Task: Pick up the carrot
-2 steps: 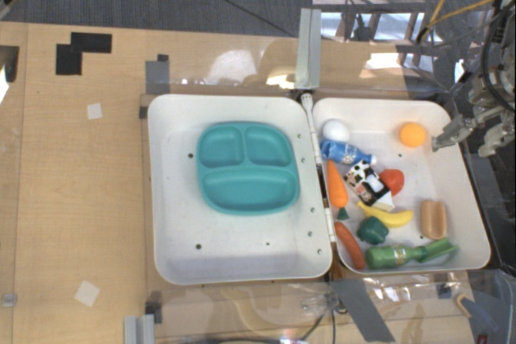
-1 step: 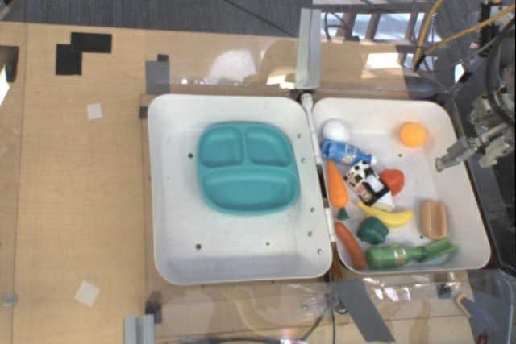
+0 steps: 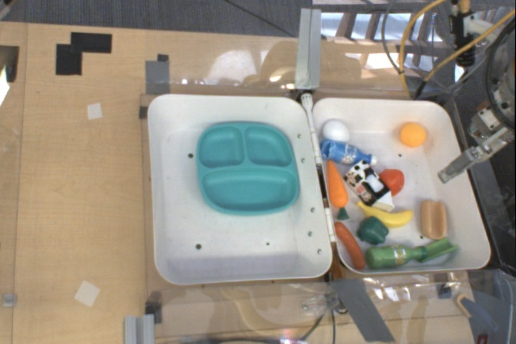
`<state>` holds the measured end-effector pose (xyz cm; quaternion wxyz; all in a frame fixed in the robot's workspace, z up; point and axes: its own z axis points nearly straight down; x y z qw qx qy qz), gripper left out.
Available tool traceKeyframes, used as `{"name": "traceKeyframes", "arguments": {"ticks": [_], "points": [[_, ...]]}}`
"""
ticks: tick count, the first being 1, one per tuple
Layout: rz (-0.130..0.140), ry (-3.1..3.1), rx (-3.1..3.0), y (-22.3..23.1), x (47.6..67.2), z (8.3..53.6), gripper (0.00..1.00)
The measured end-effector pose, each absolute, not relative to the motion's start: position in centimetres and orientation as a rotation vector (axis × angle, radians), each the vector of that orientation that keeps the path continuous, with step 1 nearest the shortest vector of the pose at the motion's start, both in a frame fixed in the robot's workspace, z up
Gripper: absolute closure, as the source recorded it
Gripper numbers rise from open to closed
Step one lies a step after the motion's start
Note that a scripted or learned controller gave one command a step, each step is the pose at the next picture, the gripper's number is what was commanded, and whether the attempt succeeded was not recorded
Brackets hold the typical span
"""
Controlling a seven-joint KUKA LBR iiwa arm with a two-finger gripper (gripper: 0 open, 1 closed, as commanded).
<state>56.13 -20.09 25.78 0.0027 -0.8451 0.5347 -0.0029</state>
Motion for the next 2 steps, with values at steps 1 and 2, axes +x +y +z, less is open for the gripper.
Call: {"name": "traceKeyframes", "arguments": {"ticks": [1, 2], "points": [[-0.004, 1.382, -2.817, -19.4, 55.3, 21.3, 0.00], [-0.013, 0.708, -3.059, -19.9, 51.7, 23.5, 0.00]]}}
